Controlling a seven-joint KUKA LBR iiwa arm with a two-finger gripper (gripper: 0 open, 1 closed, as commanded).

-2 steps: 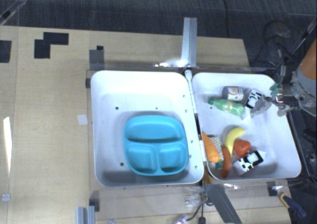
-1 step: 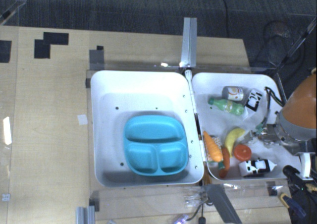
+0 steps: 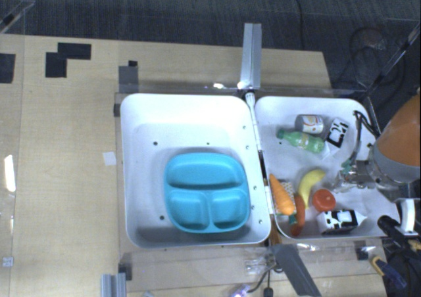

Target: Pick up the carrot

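Gripper [image 3: 347,177] hangs over my right bin [image 3: 348,106], its state I cannot tell; carrot [image 3: 282,196] lies along the bin's left wall, beside the banana [image 3: 310,182].

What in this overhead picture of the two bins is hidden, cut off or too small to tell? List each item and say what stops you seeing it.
- Gripper: too small and blurred in the camera view to tell how its fingers stand.
- Arm: cut off by the right edge.
- Can: label too small to read.
- Carrot: lower end crowded by a red item, whose identity is unclear.
- Black-and-white item: too blurred to name.
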